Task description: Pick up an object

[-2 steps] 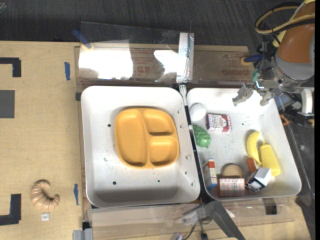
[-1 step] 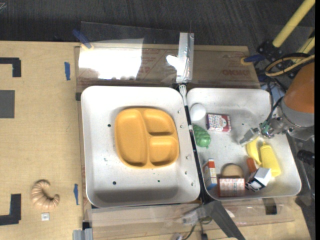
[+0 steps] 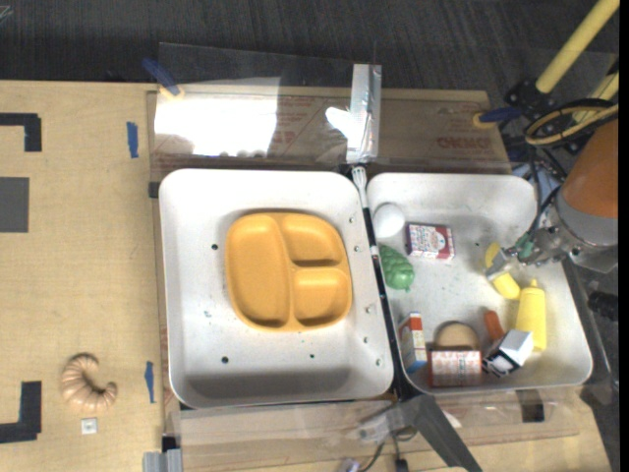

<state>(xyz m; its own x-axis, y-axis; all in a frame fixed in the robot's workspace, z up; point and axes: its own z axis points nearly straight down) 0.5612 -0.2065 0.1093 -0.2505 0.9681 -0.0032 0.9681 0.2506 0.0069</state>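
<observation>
camera view: the arm comes in from 3 o'clock and the gripper (image 3: 518, 252) sits low over the right bin (image 3: 462, 187), near its 3 o'clock wall. looks like the reach-and-descend step to me, nothing lifted yet. the nearest candidate is a small yellow block (image 3: 505, 285), just beside the tip at roughly 6 o'clock, with a yellow bottle (image 3: 531, 318) a bit further the same way. can't tell if the pincer is apart or together, it's too small and cluttered there. next move probably calls for shifting toward 6 o'clock and centring over the block before closing. the left bin (image 3: 187, 205) holds an orange tray (image 3: 288, 267).
</observation>
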